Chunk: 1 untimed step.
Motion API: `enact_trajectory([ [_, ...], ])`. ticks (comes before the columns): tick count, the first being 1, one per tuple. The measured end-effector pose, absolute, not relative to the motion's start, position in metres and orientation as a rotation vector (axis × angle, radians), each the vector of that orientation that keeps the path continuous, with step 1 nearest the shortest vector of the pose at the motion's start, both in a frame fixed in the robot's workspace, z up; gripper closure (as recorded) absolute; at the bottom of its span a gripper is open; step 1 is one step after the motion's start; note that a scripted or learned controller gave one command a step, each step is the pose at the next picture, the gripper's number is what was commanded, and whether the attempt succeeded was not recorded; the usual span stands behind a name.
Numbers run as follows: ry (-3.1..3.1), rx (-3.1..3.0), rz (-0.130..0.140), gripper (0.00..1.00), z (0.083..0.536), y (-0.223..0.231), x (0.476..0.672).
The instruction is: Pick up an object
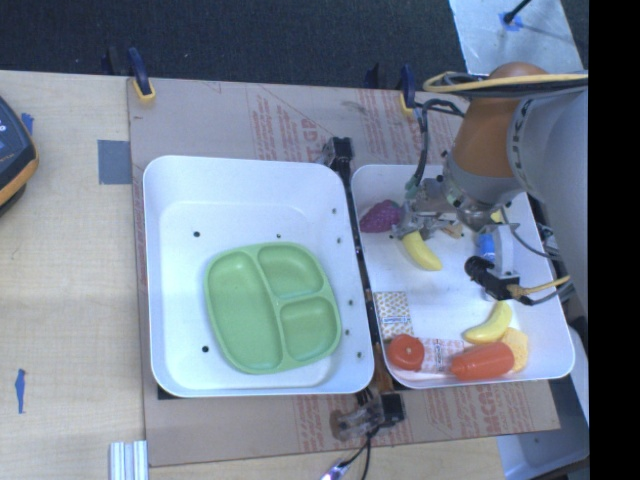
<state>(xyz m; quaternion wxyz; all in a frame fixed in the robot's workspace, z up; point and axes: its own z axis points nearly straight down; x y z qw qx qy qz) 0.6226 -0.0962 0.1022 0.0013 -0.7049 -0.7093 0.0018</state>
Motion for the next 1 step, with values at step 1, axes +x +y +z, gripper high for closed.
enact_trajectory([
  [1,-2.226,-2.215,0.001,1.00,0.1929,-0.0594,0.5725],
])
